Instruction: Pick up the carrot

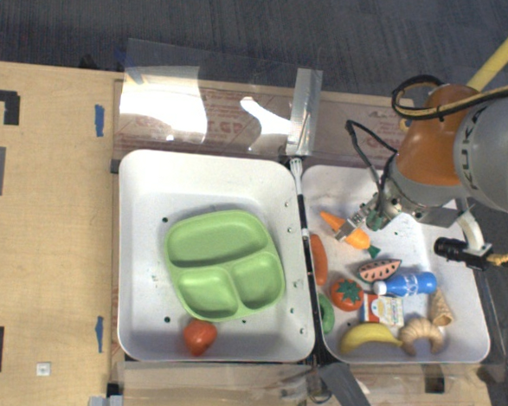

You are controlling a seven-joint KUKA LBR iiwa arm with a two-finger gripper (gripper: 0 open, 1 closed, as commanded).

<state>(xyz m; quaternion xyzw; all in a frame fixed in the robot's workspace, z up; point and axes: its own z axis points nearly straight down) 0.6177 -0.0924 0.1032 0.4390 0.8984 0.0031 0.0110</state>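
1. From the camera view you saw the grey arm (492,154) reaching in from the right, its orange band (432,136) above the wrist, and the claw (363,221) hanging over the upper part of the right bin (474,339).
2. You could not tell whether the claw was spread or pressed together; its tip was too small and cluttered to read.
3. The carrot (343,229) lay tilted in the right bin, its pointed end toward the upper left and its green top just beside the claw's tip. Whether they touched was not clear.
4. Below it in the same bin you had a watermelon slice (379,270), a blue and white bottle (409,284), a tomato (347,295), a banana (370,337) and a croissant (424,333), all close together.
5. An orange-red oblong piece (319,258) lay along that bin's left wall.
6. In the left bin (151,182) you saw a green divided plate (224,262), and a red fruit (199,336) near the bin's lower edge, just beside the plate.
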